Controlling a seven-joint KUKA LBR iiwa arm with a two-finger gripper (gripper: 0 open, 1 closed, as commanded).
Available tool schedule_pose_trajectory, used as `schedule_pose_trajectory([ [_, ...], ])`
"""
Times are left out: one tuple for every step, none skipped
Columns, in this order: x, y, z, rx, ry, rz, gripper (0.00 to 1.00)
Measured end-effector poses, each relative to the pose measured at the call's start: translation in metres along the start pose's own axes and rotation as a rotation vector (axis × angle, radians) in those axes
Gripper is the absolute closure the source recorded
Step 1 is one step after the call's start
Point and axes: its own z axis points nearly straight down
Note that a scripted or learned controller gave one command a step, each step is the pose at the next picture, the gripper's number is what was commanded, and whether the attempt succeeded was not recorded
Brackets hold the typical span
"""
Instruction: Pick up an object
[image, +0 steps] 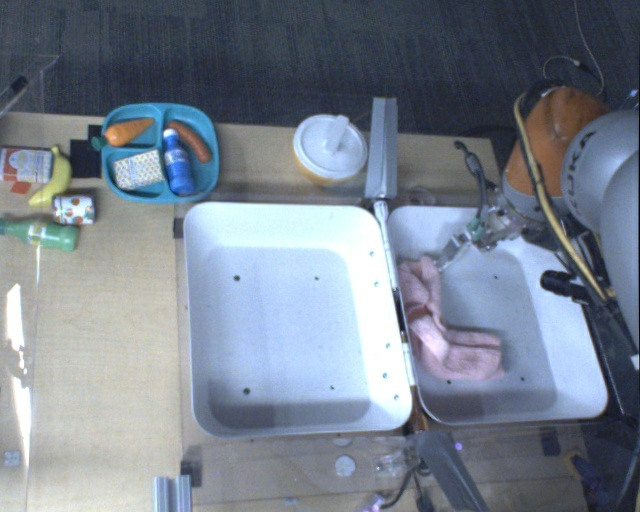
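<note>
Camera view: pink cloth (446, 335) lies crumpled along the left wall of the right bin (570, 400); the gripper (455, 250) hangs just above the cloth's upper end, nothing between its fingers, their spread too small to tell. Step: approach; next, descend onto the cloth and close. Arm cut off at right

Arm (600, 150) cut off at right edge; gripper (470, 238) too small, blurred to read.
</note>
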Motion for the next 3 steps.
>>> schedule_pose_trajectory([
  [0.001, -0.078, -0.021, -0.012, 0.001, -0.088, 0.00],
  [0.051, -0.063, -0.005, -0.011, 0.002, -0.157, 0.00],
  [0.034, 0.013, 0.000, -0.004, 0.005, -0.055, 0.00],
])
